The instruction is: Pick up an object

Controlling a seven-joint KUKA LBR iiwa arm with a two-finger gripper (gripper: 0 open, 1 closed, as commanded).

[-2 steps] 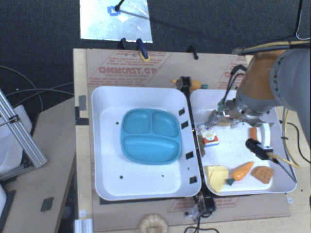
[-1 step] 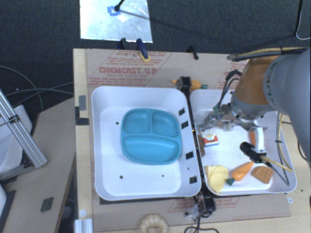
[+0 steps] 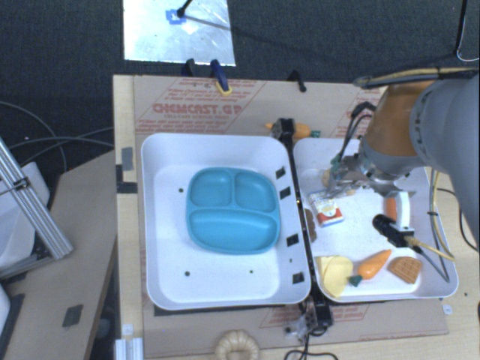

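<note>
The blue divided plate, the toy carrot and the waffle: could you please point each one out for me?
blue divided plate (image 3: 232, 208), camera view, central divider.
toy carrot (image 3: 373, 263), camera view, orange body.
waffle (image 3: 406, 268), camera view, middle of its grid.

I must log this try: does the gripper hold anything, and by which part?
It cannot be told. The gripper is low in the right bin, just above a small red and white packet.

The counter (image 3: 187, 103) is covered with brown cardboard that has red letters on it. Two white bins sit on it side by side, the left bin (image 3: 161, 201) and the right bin (image 3: 442, 287). A blue and yellow clamp (image 3: 220, 77) grips its far edge.
</note>
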